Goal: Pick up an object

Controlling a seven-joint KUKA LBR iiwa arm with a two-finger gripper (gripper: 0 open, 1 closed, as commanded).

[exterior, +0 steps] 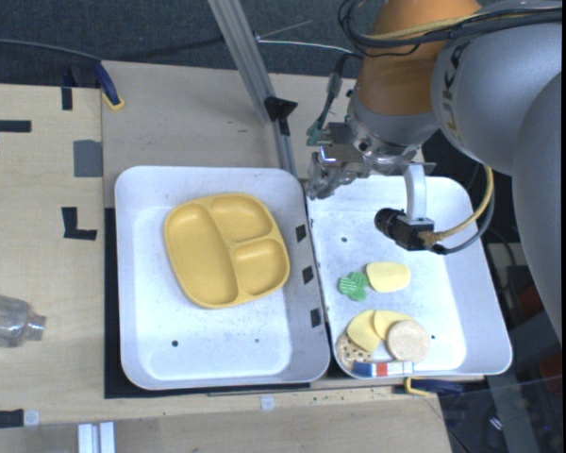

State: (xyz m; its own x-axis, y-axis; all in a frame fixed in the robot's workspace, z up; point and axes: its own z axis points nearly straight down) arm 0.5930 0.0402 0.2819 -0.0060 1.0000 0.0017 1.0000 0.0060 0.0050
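Observation:
In the right bin (453, 343) lie a pale yellow piece (388, 276) with a small green piece (353, 285) at its left. Nearer the front edge sit a yellow round piece (365, 329), a tan cookie-like disc (407, 341) and a red, white and blue stick (382, 369). My gripper (326, 179) hangs over the bin's far left corner, well behind these objects and apart from them. I see nothing between its fingers.
The left bin (146, 347) holds a yellow divided plate (226, 248). A clear plastic bottle (8, 319) lies on the bench at far left. A metal pole (245, 55) slants down to the divider between the bins. A black camera unit (401, 227) hangs off the wrist.

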